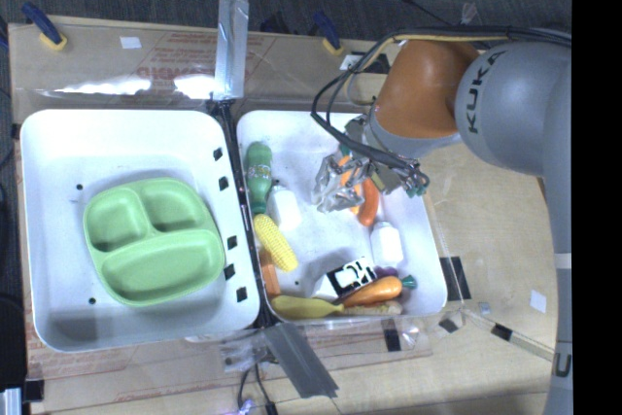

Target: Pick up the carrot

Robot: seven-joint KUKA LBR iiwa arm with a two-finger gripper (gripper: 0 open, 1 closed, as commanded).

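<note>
Colours in and around the two white bins

Taking the green divided plate (153, 239) as the landmark: it is pale green and lies in the left white bin (49, 170). To the right of the plate, in the right white bin (434, 253), the bottle (259, 172) is dark green, the corn cob (275, 242) is yellow, and the banana (306, 307) is dull yellow. Farther right of the plate, one carrot (368, 201) is orange, the second carrot (374, 290) is orange with a green end, and the small box (351, 276) is black with white marks. The arm (486, 102) is grey with an orange band, and the bench (486, 355) is light brown.
</note>
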